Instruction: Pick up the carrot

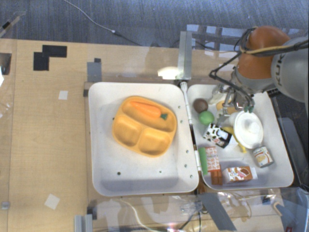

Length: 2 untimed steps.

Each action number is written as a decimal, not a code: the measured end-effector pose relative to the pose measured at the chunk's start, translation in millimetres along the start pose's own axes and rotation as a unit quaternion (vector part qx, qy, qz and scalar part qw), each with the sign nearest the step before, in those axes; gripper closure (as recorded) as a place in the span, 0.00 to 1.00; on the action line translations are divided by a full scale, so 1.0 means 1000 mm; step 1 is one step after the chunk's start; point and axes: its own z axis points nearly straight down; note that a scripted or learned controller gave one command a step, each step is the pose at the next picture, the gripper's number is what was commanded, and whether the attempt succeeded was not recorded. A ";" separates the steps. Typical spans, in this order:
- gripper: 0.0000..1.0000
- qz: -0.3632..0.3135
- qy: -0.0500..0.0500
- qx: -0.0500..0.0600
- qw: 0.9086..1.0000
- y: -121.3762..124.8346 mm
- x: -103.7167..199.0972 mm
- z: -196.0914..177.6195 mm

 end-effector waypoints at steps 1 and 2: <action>0.00 -0.041 -0.006 0.005 0.999 0.026 0.003 0.000; 0.00 -0.001 -0.013 0.002 1.000 0.058 0.072 -0.102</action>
